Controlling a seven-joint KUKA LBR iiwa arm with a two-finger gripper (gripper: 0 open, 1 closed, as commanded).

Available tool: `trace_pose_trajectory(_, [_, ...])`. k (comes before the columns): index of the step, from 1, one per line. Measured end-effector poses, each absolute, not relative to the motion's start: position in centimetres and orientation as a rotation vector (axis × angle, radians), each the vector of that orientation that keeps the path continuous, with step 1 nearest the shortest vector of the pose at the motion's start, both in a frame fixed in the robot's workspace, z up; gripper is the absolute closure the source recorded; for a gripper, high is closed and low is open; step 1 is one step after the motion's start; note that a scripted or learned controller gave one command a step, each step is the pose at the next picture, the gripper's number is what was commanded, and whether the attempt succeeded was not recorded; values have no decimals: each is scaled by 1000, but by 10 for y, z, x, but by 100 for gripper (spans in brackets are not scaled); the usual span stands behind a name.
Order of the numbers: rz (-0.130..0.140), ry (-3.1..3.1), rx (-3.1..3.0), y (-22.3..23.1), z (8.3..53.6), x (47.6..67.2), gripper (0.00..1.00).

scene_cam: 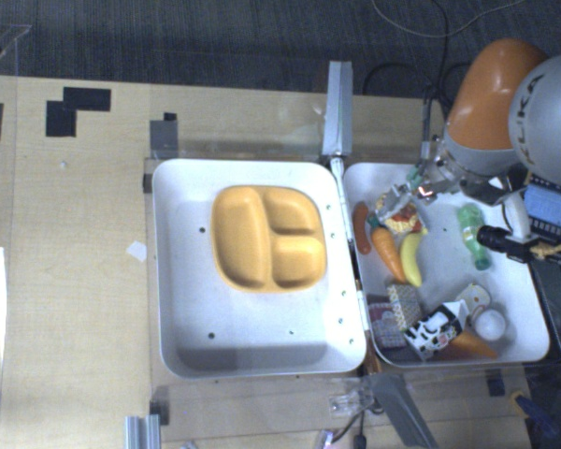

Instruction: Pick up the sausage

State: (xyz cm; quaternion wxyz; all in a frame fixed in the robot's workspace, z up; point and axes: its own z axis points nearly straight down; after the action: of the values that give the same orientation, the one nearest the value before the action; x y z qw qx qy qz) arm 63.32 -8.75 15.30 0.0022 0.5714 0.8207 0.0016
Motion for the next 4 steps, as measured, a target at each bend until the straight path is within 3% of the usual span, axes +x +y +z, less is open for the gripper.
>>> trace_pose_trajectory(1, [18,2598,1728,-98,96,655,0])
trace_pose_trajectory(2, [19,2364,2042,-90,96,675,0])
trace_pose_trajectory(4, [25,2017,2400,-134,96,676,0])
